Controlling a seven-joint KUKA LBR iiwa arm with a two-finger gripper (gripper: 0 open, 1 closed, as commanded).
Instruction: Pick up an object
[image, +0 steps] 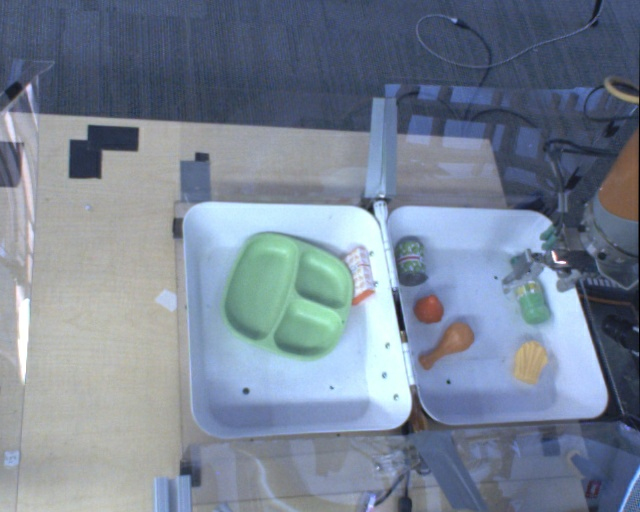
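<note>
Two bins on the bench. Left bin (200, 330) holds a green divided plate (288, 294) with a small orange-and-white packet (360, 274) touching its right edge. Right bin (480, 400) holds a dark can (410, 259) near the top left, red tomato (429, 308) below it, brown drumstick (447, 345) lower, yellow corn piece (530, 361) toward the right. Gripper (532, 272) sits low at the bin's right side, directly over a green bottle (534, 302); can't tell from here whether it's gripping the bottle or just touching it.
</note>
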